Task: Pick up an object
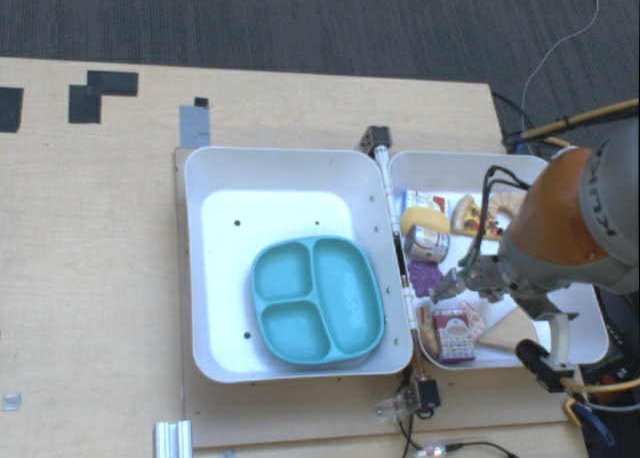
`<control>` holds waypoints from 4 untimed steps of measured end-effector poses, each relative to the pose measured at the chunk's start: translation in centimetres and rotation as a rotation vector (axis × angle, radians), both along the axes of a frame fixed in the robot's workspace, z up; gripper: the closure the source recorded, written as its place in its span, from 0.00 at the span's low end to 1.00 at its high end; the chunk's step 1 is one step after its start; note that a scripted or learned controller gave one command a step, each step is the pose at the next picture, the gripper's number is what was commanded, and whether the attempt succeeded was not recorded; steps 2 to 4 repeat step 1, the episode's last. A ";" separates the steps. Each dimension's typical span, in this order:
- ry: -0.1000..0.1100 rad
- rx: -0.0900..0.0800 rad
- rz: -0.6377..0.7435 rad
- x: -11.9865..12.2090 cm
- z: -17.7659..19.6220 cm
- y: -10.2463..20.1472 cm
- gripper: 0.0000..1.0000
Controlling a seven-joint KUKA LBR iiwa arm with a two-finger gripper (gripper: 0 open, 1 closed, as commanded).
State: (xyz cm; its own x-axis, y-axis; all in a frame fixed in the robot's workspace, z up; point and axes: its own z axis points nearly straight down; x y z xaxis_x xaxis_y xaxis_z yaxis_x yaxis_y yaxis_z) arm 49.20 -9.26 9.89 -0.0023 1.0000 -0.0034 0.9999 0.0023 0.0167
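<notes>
1. Gripper [462, 284] position: over the right bin [590, 341], at the middle right of the frame, beneath the grey arm [612, 208] with its orange band [556, 214]
2. Gripper state: cannot be determined; the wrist and cabling hide the relevant parts, and no object is visibly grasped
3. Left bin [215, 206]: holds one teal divided plate [317, 299] with three compartments, lying flat in the bin's lower right portion
4. Right bin contents, upper part: a yellow item [424, 219], a silver can [429, 242] just below it, and a tan-and-red package [467, 214] beside them, partly hidden by a black cable
5. Right bin contents, middle: a purple object [426, 277] just left of the gripper
6. Right bin contents, lower part: a red-and-white box [453, 334] below the gripper, with a tan wedge-shaped piece [508, 332] just to its right
7. Bench [90, 276]: light wood, carrying both bins side by side, with dark square markers [100, 94] at the upper left of the frame
</notes>
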 end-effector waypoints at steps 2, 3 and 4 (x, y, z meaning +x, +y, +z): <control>-0.004 0.000 0.003 0.2 1.1 0.1 1.00; -0.004 0.000 0.003 0.2 1.1 0.1 1.00; -0.004 0.000 0.003 0.2 1.1 0.1 1.00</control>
